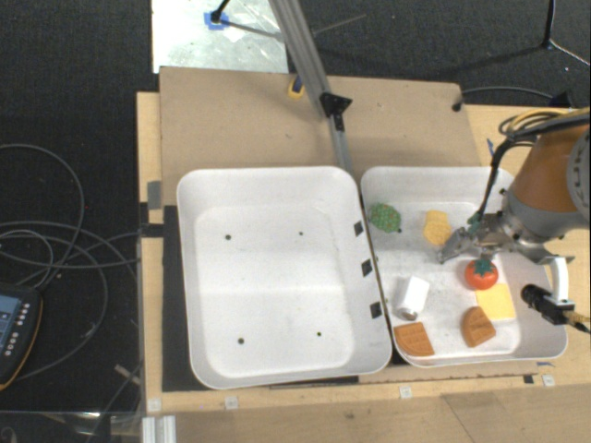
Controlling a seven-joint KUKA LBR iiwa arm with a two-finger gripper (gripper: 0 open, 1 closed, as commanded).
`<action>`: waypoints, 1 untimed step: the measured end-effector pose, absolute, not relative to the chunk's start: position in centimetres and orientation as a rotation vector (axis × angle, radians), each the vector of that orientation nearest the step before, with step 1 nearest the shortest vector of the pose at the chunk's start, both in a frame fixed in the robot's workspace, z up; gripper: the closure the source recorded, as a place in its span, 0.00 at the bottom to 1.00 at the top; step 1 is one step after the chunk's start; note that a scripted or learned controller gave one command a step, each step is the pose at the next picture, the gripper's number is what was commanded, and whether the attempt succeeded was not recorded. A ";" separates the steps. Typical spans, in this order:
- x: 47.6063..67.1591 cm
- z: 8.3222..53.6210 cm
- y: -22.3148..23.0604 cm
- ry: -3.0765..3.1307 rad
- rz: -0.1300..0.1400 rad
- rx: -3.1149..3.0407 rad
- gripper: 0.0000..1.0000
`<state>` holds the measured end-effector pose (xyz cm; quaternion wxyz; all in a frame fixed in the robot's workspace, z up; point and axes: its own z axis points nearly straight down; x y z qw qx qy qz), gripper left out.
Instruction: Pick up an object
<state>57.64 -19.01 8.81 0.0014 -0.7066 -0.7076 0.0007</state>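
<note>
The step in hand looks like the approach to a grasp in the right-hand shallow white bin (531,344), at the lower right of the frame, and doing it well means settling on one item and coming straight down over its middle so the fingers close on opposite sides rather than nudging a neighbour. The two-finger gripper (464,245) hangs low over that bin, its dark fingers spread apart in a wide V toward the left; nothing sits between them, so it holds nothing. The nearest candidate is the small round red tomato-like toy with a green top (480,274), just below and right of the fingertips; whether a finger touches it cannot be told. A pale yellow flat block (499,303) lies just beside the tomato, so a crooked descent could push both. Further off are a yellow chunk (437,227), a green bushy broccoli-like piece (384,217), a white cup-like cylinder (412,294) and two brown bread-like pieces (415,339) (477,327).
</note>
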 end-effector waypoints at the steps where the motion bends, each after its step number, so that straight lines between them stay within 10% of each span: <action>1: 57.8 10.2 -19.1 -2.225 -0.003 -2.222 1.00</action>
